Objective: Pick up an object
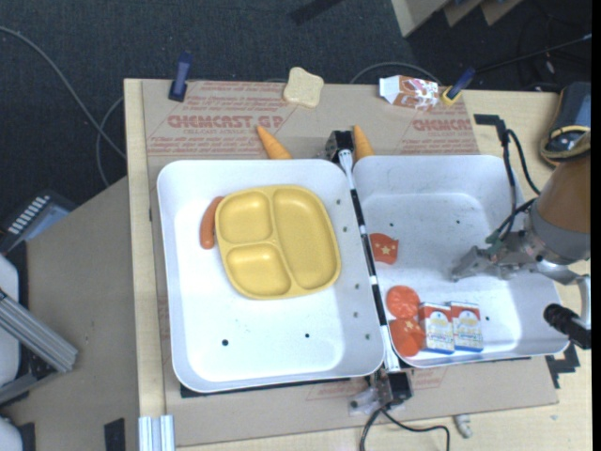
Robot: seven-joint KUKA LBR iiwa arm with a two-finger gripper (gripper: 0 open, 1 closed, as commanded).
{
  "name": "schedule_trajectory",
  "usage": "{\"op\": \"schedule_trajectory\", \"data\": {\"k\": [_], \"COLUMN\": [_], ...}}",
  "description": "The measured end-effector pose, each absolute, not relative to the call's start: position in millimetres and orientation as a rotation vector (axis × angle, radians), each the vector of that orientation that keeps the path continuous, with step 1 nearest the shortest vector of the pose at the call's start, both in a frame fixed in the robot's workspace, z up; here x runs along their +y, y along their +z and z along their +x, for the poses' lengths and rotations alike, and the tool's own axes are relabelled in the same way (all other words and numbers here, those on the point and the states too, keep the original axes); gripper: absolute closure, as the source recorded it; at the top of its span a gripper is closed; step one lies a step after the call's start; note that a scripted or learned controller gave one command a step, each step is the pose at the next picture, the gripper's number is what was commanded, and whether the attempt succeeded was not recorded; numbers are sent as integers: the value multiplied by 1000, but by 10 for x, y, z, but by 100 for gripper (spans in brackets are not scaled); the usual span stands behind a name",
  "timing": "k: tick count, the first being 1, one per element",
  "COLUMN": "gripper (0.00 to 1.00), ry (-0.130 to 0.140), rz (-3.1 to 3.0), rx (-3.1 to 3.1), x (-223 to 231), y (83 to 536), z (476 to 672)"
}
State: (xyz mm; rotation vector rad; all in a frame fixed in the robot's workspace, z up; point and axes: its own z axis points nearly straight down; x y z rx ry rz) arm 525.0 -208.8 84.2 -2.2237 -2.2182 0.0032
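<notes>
Nearest the camera, along the front of the right bin (441, 172), two small cartons (453, 328) with blue and red print lay side by side, touching each other. Just to their left lay two red round slices (405, 319), one above the other, the lower one tucked against the bin's front left corner. A little farther back, near the divide between the bins, sat a small red piece (383, 247) with a pale mark on it.

The arm (569, 207) came in from the right edge, and its claw (484, 260) hung low over the right bin, pointing left, well apart from the cartons and from the red piece. Nothing showed between its fingers (whether they were spread or closed could not be told at this size).

The left bin (188, 280) held a yellow divided tray (278, 241) with three compartments, and a red sausage-shaped piece (208, 224) lay against the tray's left side.

Behind the bins, on the bench (225, 116), lay a slice of toy bread (303, 86), an orange carrot-like piece (272, 143), a second orange piece (362, 143) near the bins' joint, a crumpled white and red packet (409, 90) and a blue clip (179, 77).
</notes>
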Motion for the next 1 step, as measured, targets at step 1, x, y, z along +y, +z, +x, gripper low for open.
{"op": "schedule_trajectory", "data": {"k": [1], "gripper": [0], "ry": [-6], "rz": [-2218], "rx": [-2227], "x": [-989], "y": [1620], "z": [5890]}}
